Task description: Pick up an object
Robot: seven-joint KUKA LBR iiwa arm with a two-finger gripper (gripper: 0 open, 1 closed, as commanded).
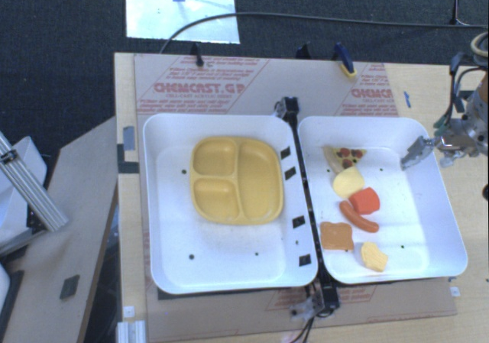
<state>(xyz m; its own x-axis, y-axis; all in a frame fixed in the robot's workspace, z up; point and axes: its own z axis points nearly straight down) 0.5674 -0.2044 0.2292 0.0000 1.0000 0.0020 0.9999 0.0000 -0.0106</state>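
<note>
While the end effector (419, 152) hangs over the upper right edge of the right bin (435, 215), nothing has been lifted yet, so the task looks barely begun. At this slant I cannot tell whether its fingers are apart or together, and no object sits between them.

All 6 candidate items lie on the floor of the right bin, grouped toward its left side and well apart from the end effector. A pizza slice (344, 156) lies at the top, with a pale yellow piece (348, 180) just below it. A red-orange block (366, 200) sits beside that piece, touching or nearly touching the sausage (358, 218) under it. Lower down are a brown toast-like piece (336, 236) and a small yellow chunk (374, 257), possibly cheese.

On the same surface, the left bin (172, 257) holds a yellow divided plate (235, 179), lying flat with its 3 compartments unfilled.

What remains, in my judgement, is nearly everything: moving over 1 item, descending, closing on it and raising it.
</note>
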